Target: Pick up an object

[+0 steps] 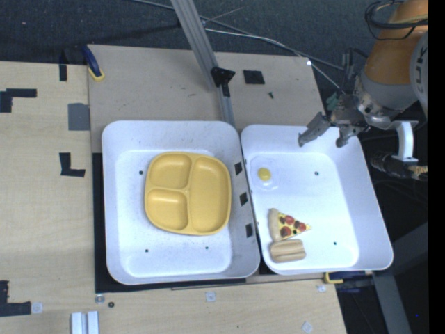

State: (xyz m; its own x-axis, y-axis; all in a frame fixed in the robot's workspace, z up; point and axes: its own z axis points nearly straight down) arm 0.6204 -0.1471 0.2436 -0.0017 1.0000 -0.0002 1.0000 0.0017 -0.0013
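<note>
In the right bin (348, 186) lie a toy fried egg (264, 175) near its left wall, a toy pizza slice (286, 224) lower down, and a tan bread roll (287, 251) just below the slice. My gripper (324, 136) hangs over the bin's far right corner, well apart from all three. Its two dark fingers are spread, with nothing between them.
The left bin (125, 256) holds a yellow divided plate (188, 192). A grey metal pole (198, 40) slants over the bench behind the bins. Cables run across the dark floor at the top. The arm (396, 61) stands at the right.
</note>
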